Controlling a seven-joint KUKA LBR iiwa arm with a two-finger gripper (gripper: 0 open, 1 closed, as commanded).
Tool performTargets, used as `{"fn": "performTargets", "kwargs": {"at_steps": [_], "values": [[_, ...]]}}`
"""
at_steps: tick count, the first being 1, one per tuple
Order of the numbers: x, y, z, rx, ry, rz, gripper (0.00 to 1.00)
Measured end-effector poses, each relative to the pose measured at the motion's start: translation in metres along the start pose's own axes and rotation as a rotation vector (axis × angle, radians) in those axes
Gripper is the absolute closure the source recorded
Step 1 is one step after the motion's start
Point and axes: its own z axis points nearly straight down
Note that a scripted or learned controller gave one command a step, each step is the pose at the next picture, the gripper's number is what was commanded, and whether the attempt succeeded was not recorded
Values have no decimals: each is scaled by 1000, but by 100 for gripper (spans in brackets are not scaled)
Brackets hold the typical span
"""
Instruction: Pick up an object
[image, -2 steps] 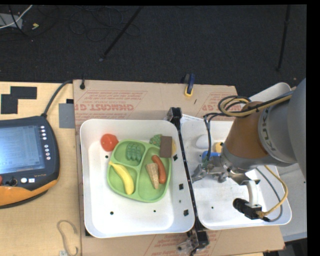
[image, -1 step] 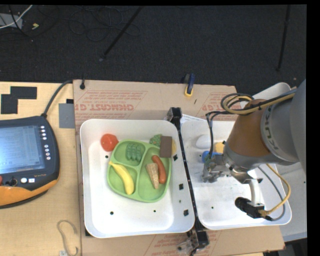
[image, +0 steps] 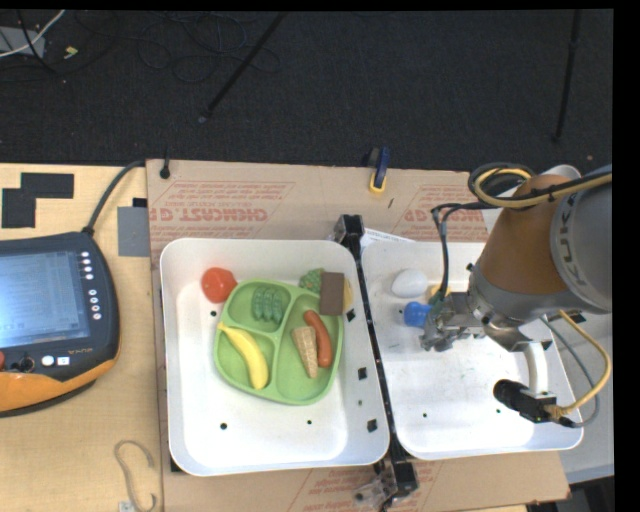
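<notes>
plainly, the gripper (image: 440, 335) sits low in the right bin (image: 470, 420), near its upper left part, with the grey arm and its orange band (image: 520, 235) looming over it from the right. just to the gripper's left lies a small blue object (image: 416, 314), touching or nearly touching the finger hardware, and above that rests a pale white rounded object (image: 409, 282), close by but apart from the gripper. whether the fingers are spread or closed i cannot tell, since the wrist and cabling hide most of them, and nothing is visibly clamped between them. the left bin (image: 190, 400) holds a green divided tray (image: 280, 385) carrying a banana (image: 246, 354), a sausage (image: 318, 335), a pale wedge-shaped piece (image: 305, 352) and a green ridged item (image: 267, 301); a red tomato-like ball (image: 218, 284) sits just off the tray's upper left, and a brown block (image: 332, 290) leans at the tray's upper right rim. the likeliest target, judging from the pose, is the blue object. the risk is that it lies beside the fingers rather than between them, so a closing motion could nudge it away toward the divider (image: 362, 330) between the bins, or pinch only an edge so it slips out on the lift. the white object is close enough to be bumped too. a black piece (image: 520, 398) hanging by the arm's cables could drag across the bin floor if the arm swings.
</notes>
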Motion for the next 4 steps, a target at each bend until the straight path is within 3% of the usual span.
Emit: {"fn": "performTargets", "kwargs": {"at_steps": [1,2,4], "values": [[-6,3,-61,-2,0,-3,100],[-7,3,-83,0,1,-4,100],[83,12,-83,3,2,-7,100]]}}
